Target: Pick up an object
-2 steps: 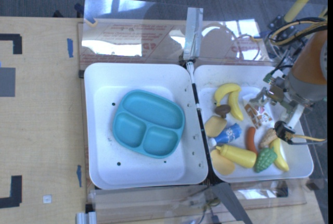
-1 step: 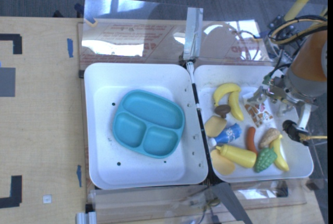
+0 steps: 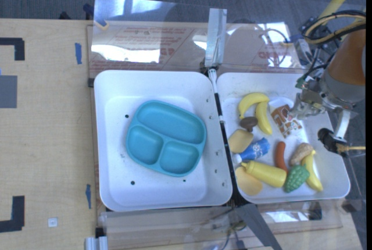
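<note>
The right bin [image 3: 337,185] holds several toy foods. A yellow banana [image 3: 256,106] lies at its upper left, with a brown piece [image 3: 249,123] beside it. An orange-and-white packet [image 3: 285,120] lies near the middle. Lower down are a red sausage [image 3: 281,154], a blue-and-white item [image 3: 256,150], a yellow bottle [image 3: 266,172] and a green bumpy piece [image 3: 296,178]. My gripper [image 3: 307,106] hangs over the bin's upper right part, just right of the packet, under the grey arm with its orange band [image 3: 350,60]. I see nothing held in it.
The left bin [image 3: 110,127] carries a teal divided plate [image 3: 165,138]. A clear plastic wall [image 3: 151,39] stands behind both bins. Cables [image 3: 325,25] hang by the arm at the upper right. Wooden bench top [image 3: 40,127] stretches to the left.
</note>
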Tool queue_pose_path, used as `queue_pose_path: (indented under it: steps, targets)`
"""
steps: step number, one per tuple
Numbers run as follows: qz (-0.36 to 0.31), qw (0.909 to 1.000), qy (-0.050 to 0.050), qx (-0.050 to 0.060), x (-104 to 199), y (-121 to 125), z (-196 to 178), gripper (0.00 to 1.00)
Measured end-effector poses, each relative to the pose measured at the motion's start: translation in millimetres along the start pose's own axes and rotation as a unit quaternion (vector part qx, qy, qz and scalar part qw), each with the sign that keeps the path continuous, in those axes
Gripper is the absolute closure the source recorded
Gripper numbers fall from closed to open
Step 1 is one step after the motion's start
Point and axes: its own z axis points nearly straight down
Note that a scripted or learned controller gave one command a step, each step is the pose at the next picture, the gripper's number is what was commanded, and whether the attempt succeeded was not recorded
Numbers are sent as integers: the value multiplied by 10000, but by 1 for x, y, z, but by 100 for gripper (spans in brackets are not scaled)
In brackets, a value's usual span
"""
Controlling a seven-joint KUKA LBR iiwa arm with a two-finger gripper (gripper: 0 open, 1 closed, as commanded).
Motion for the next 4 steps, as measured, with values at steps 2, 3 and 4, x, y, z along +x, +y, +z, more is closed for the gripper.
queue_pose_path:
  steps: [2, 3, 4]
  targets:
    - [-626, 9980, -52, 49, 30, 10, 16, 0]
    - [-782, 9969, -42, 70, 69, 20, 17, 0]
    - [-1282, 9917, -44, 90, 82, 26, 17, 0]
